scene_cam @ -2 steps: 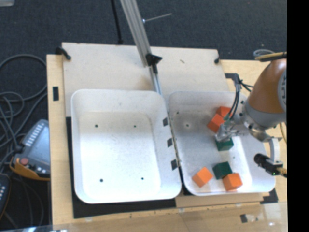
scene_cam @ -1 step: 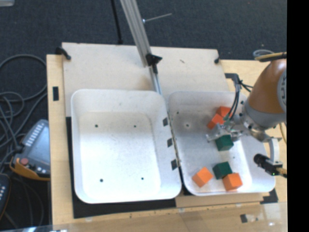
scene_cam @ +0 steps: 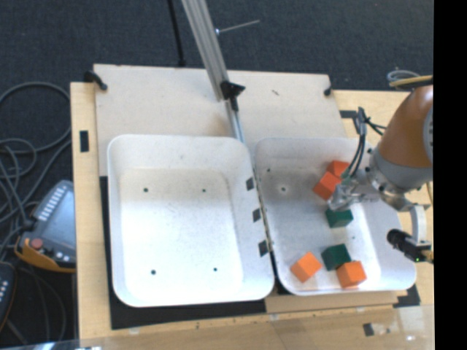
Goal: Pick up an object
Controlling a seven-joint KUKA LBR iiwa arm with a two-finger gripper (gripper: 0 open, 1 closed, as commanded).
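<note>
Nearest in the right bin (scene_cam: 288, 159) lie an orange block (scene_cam: 306, 266), a green cube (scene_cam: 336, 256) and another orange cube (scene_cam: 352, 273). Farther in, the hand (scene_cam: 341, 201) hangs over a green block (scene_cam: 339, 216), likely its target; whether it is apart or together cannot be told. Two orange blocks (scene_cam: 330, 180) sit just beyond.

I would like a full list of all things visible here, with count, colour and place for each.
Orange blocks: four; two touching in the right bin's upper part, two near its front edge.
Green blocks: two; one under the gripper, one between the front orange blocks.
Bins: two, white; left bin, right bin.
Pendant: one, grey and orange, left edge.
Metal post: one, silver, top centre.
Gripper: one, grey, over the right bin.
</note>
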